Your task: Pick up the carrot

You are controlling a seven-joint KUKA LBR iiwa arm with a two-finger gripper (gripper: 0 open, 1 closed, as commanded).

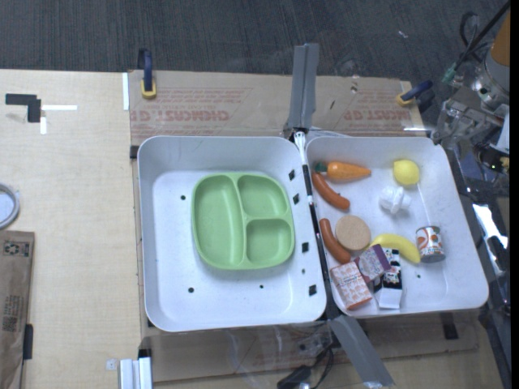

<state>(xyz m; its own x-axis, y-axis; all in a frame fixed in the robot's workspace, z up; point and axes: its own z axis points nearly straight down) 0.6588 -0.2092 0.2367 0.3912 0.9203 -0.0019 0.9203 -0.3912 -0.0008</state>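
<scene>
Gripper (474, 124) sits at the right bin's (454, 298) upper right corner, above the rim, a blurred tangle of metal; its state cannot be made out. Carrot (347, 169) lies untouched near the top left of that bin, just above a sausage (330, 190), well apart from the gripper. Bins rest on cardboard over a pale wood bench (65, 185); dark floor behind, arm cut off at right.

You had two bins (150, 217), one tray (242, 220), one carrot (347, 170), two sausages (330, 190), one lemon (405, 172), one banana (397, 246), one can (429, 243).
</scene>
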